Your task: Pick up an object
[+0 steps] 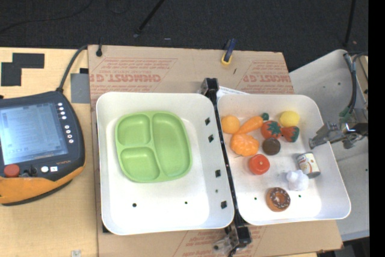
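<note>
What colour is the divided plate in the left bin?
Light green, seen clearly in the camera view: the divided plate.

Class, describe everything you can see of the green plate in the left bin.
The green plate is a light green, smooth, plastic-looking tray with rounded corners. It has three compartments: one tall one on the right, two smaller ones stacked on the left. Nothing lies in any of them. It lies flat, turned slightly, on the floor of the left bin, nearer the bin's far left part. It touches the bin floor and nothing else.
</note>
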You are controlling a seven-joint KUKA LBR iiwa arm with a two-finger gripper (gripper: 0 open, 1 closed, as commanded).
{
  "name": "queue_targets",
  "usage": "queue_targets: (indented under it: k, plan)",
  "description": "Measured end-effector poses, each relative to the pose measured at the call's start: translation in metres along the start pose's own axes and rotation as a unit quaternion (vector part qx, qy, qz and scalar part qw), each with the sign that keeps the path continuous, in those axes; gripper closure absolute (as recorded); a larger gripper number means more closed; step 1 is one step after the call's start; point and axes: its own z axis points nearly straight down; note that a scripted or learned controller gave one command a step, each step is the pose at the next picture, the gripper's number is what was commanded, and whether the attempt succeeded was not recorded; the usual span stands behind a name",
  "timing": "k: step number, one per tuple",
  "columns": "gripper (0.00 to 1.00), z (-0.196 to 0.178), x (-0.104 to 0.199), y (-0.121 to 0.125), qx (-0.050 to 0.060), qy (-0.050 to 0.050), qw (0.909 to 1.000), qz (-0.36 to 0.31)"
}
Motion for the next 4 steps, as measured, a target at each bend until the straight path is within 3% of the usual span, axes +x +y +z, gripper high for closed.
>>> queue_targets:
  k: [1, 2, 3, 4]
  plan:
    - [0.00, 0.027, 0.063, -0.034, 0.003, 0.002, 1.0000, -0.001]
    - [0.00, -0.169, 0.091, -0.031, -0.010, -0.002, 0.9999, -0.002]
    - [1.00, -0.169, 0.091, -0.031, 0.000, -0.001, 1.0000, -0.003]
    - [1.00, -0.178, 0.092, -0.031, 0.002, -0.001, 1.0000, -0.006]
